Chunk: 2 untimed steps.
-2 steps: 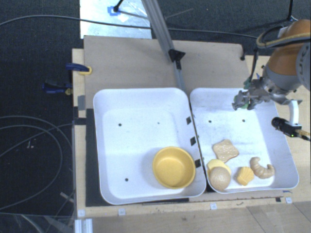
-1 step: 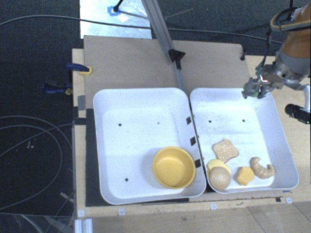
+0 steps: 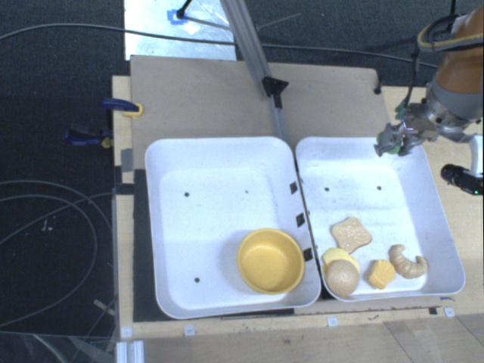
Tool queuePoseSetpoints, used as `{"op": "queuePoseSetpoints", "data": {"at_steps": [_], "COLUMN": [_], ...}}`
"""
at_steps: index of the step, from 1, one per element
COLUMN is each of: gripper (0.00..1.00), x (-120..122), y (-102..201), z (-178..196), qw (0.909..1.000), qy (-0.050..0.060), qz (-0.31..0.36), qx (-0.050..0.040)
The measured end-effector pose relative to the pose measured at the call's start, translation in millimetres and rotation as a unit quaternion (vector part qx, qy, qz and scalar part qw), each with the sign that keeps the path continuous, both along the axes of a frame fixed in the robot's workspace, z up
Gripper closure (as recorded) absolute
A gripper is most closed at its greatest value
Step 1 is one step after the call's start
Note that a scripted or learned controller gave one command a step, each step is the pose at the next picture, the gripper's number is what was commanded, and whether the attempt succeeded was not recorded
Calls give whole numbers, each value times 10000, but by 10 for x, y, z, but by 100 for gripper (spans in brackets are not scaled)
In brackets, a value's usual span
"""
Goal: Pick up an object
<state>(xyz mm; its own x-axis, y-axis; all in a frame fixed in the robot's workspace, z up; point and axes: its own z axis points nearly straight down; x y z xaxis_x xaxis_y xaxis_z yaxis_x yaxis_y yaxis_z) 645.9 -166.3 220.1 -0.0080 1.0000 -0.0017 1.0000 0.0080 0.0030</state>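
The gripper (image 3: 393, 144) hovers at the upper right of the right bin (image 3: 446, 237), nothing visibly held; whether it's released or clenched, impossible to tell. Toast (image 3: 351, 234), croissant (image 3: 407, 262) and cheese wedge (image 3: 380, 274) crowd the lower corner, so a descent could clip a neighbour or the rim.

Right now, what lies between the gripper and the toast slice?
Bare bin floor. In the camera view, nothing sits between the gripper and the toast.
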Motion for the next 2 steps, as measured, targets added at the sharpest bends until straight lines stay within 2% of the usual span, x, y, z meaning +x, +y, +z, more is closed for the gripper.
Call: {"op": "queuePoseSetpoints", "data": {"at_steps": [1, 2], "gripper": [100, 100], "x": [-67, -168], "y": [454, 1086], "z": [-51, -43], "qw": [10000, 10000], "qy": [12, 14], "qz": [6, 14], "qx": [12, 23]}}
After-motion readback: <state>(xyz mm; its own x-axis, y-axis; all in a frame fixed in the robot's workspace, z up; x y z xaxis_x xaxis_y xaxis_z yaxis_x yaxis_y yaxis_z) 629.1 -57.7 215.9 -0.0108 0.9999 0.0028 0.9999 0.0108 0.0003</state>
